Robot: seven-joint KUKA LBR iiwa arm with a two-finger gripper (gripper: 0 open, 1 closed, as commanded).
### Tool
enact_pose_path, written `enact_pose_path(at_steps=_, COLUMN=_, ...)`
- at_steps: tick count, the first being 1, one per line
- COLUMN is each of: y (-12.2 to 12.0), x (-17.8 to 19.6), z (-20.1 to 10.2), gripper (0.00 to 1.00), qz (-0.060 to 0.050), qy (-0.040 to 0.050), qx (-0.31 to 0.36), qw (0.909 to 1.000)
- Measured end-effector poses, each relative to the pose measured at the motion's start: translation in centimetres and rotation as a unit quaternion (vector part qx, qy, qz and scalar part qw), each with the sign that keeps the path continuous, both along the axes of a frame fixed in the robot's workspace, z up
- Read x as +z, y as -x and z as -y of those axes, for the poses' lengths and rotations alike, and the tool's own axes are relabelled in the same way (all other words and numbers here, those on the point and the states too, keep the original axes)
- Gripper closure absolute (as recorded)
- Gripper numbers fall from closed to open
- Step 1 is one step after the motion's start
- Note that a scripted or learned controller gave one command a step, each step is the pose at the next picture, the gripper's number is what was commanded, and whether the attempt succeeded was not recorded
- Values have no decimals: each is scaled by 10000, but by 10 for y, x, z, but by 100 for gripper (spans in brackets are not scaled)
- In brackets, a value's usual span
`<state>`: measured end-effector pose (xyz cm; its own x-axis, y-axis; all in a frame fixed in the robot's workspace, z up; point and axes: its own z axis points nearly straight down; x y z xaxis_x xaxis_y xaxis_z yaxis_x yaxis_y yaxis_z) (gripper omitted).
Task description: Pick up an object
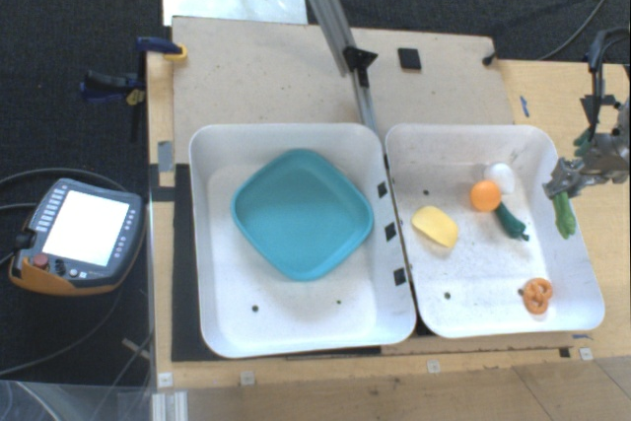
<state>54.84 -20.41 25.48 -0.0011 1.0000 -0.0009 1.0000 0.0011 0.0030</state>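
The robot's hand [570, 184] pinches a long green bean-shaped toy [564, 213] over the right edge of the right white bin [473, 311].

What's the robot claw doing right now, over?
Gripper at right bin's right rim, green object hanging between its fingers. Orange ball, yellow piece, pretzel lie in that bin. Nothing blocking.

A robotics lab is indicated. 2 white bins [296, 335] are set on a plywood bench [266, 69]; left of the bench, a control pendant [77, 237] with trailing cables is laid on dark carpet, and clamps [123, 86] are fixed at the bench's left edge.
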Motion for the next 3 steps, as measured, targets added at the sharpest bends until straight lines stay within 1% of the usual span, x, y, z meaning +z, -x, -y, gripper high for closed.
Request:
enact_pose_path(at_steps=1, y=-1, x=6, z=-53, gripper=100, qz=-9, qy=-10, qx=20, qw=10000)
enact_pose_path(at_steps=3, y=-11, x=-21, z=-166, gripper=100, qz=-13, qy=-10, qx=19, qw=10000)
